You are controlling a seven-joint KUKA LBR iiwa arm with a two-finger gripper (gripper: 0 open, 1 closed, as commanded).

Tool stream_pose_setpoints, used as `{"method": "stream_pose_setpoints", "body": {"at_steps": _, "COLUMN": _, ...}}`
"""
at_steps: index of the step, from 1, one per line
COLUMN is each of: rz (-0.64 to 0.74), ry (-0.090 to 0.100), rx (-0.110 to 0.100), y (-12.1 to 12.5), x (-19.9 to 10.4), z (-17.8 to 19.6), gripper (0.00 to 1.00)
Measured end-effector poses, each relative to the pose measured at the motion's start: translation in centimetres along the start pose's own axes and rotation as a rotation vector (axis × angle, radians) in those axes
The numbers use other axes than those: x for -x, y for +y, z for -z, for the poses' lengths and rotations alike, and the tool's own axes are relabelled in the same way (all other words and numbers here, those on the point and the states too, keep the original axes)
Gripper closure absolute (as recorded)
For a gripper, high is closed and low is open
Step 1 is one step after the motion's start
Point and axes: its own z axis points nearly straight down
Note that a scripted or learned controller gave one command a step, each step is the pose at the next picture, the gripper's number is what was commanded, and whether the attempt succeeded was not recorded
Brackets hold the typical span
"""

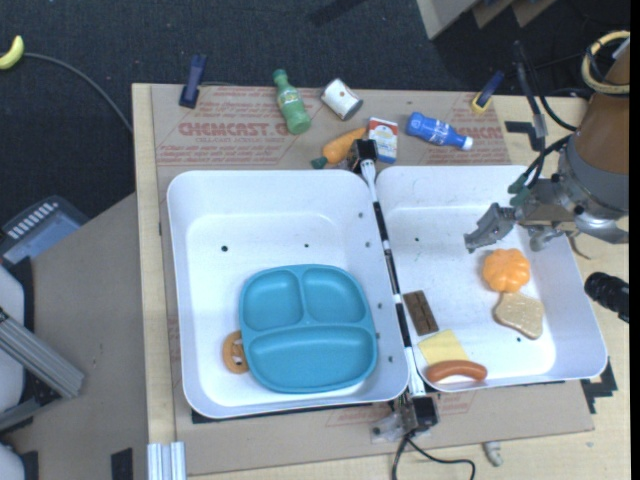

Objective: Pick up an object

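One orange toy (pixel 506 269) lies just below-right of the tool (pixel 497 225), whose fingers spread wide, holding nothing.

Green bottle (pixel 292 102), blue bottle (pixel 438 131), small can (pixel 341 98) on board behind bins.

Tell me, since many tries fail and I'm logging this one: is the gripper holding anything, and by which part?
Nothing is held. The gripper hangs over bare floor of the right bin, fingers apart with nothing between them; the orange pumpkin toy lies apart, beside it.

Pretzel (pixel 234 352) half under blue plate (pixel 306 328); arm (pixel 600 158) cropped at right edge.
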Motion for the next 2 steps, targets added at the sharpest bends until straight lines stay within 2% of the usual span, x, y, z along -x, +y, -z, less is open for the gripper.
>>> {"method": "stream_pose_setpoints", "body": {"at_steps": 1, "rz": -0.001, "ry": 0.000, "rx": -0.002, "y": 2.9, "x": 5.6, "z": -4.7, "gripper": 0.00}}
{"method": "stream_pose_setpoints", "body": {"at_steps": 2, "rz": -0.001, "ry": 0.001, "rx": -0.002, "y": 5.0, "x": 8.9, "z": -12.5, "gripper": 0.00}}
